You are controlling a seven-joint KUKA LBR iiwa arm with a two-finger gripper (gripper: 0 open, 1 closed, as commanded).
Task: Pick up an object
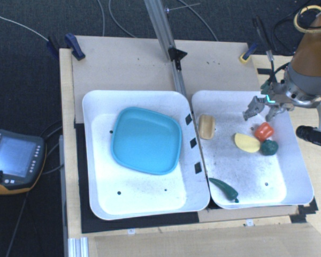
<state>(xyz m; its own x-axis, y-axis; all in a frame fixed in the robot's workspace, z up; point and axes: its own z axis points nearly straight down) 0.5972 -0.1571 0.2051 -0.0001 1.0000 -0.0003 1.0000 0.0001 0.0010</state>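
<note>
1. Since the gripper [265, 109] hangs over the upper part of the right bin [289, 189] with nothing between its fingers [252, 111], the step in hand looks like the approach to a first grasp; the fingers appear spread apart, one reaching left and one toward the toys below, though how wide is hard to judge from this slant.

2. Nearest candidates sit just below the gripper: a red tomato [264, 130], a yellow lemon [247, 142] touching it on the left, and a dark green round piece [269, 147] touching both from the lower right; this tight cluster is the awkward part, as closing on one would likely nudge its neighbours.

3. A sound choice would be the tomato, being closest; the fingers should come down on its free upper sides, not along the line where the lemon presses against it.

4. Easier targets lie apart: a tan bread piece [206, 126] against the bin's left wall, and a green pepper [224, 188] near the front rim; the wall may block one finger at the bread.

5. Over in the left bin [96, 143] lies a blue plate [146, 140]; flat and wide, it is probably a poor pick.
</note>
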